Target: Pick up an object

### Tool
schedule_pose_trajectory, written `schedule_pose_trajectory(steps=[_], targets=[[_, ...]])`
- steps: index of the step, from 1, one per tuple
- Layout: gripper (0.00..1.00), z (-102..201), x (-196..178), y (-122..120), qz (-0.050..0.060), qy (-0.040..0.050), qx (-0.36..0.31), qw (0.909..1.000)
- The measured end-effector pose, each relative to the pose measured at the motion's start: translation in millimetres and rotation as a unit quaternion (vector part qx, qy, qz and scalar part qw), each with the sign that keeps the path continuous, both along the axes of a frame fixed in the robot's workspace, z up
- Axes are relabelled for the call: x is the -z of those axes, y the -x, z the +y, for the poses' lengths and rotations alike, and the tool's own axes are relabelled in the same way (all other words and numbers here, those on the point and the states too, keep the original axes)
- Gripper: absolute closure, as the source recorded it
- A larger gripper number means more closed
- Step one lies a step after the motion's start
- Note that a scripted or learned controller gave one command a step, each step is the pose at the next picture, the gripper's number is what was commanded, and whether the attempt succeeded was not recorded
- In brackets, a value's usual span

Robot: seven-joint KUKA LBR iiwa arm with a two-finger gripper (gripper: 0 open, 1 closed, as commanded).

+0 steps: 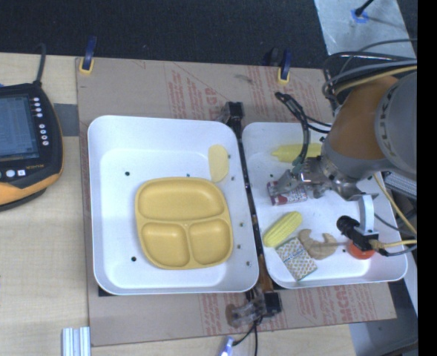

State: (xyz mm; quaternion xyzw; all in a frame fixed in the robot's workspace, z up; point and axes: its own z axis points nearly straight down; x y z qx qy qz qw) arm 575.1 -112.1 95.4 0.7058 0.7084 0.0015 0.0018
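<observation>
While its grip cannot be told, the tool (286, 191) hangs just above the corn (283, 228).

Arm (366, 136) reaches leftward, tool (286, 191) lowered

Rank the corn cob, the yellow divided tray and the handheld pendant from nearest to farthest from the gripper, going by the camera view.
Measured from the gripper in the right bin:
1. Corn cob, just below it in the same bin.
2. Yellow divided tray, in the left bin, across the divide.
3. Handheld pendant, off the bins at the bench's far left edge.
</observation>
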Motion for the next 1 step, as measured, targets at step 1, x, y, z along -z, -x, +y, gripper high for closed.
schedule_pose_trajectory(steps=[1], targets=[[0.0, -12.2, 4.1, 99.8, 0.005, -0.0003, -0.001, 1.0]])
